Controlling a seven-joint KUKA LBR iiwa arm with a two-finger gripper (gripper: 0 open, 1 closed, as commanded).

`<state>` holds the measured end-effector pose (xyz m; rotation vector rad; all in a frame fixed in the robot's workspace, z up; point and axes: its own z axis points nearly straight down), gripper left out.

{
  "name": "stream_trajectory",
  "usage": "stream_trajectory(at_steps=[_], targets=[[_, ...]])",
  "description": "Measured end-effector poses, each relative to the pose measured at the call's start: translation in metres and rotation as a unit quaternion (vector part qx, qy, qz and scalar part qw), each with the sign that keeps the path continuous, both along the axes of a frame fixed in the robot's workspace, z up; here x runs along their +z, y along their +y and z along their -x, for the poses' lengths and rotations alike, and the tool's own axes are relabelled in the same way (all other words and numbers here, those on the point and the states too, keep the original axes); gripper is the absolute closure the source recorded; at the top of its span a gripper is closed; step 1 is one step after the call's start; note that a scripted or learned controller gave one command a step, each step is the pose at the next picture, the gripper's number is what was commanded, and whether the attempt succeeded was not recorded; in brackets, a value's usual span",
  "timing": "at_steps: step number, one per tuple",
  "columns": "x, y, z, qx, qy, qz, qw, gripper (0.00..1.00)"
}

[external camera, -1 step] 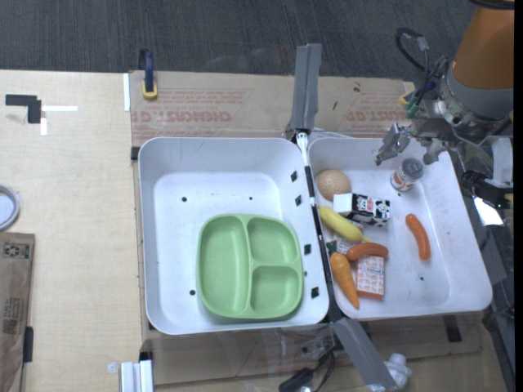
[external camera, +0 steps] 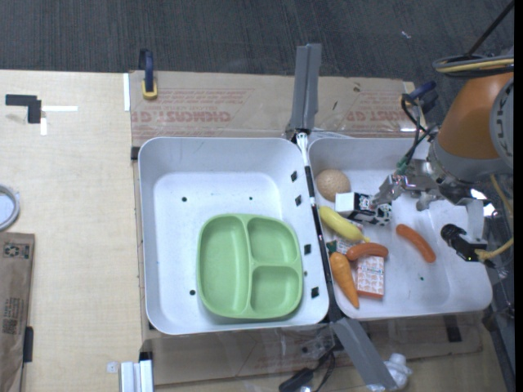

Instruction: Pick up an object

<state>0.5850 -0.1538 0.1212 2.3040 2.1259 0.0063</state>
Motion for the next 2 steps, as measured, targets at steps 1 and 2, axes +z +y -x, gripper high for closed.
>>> stream_trajectory(at_steps=[1,2], targets=[[0.095,0.045,0.011,-0.017,0.005,-0.0008,0.9998,0.00],[-0.028,-0.003,0.038,-0.036,0.006,-0.0015,0.9993,0.00]])
